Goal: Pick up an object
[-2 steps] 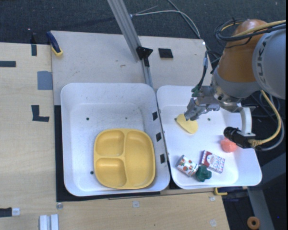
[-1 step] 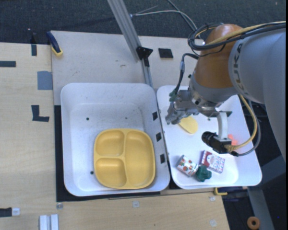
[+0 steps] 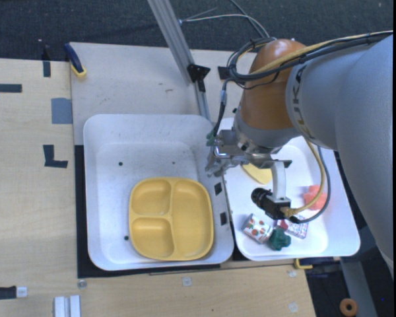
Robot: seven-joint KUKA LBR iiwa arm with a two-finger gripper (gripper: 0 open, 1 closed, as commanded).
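Observation:
My gripper (image 3: 219,160) hangs over the left edge of the right bin (image 3: 336,240), close to the wall between the two bins. Nothing shows held in it. Under the wrist a flat pale yellow thing (image 3: 258,172) is partly hidden. At the bin's front lie a small white box with red and green print (image 3: 256,228), a dark green thing (image 3: 280,240) and a red-and-white packet (image 3: 297,229). An orange-pink thing (image 3: 312,194) lies further right.
A yellow divided plate (image 3: 170,218) lies in the front half of the left bin (image 3: 105,144). A slanted metal pole (image 3: 178,38) rises behind the bins. The arm's bulky body covers the back of the right bin.

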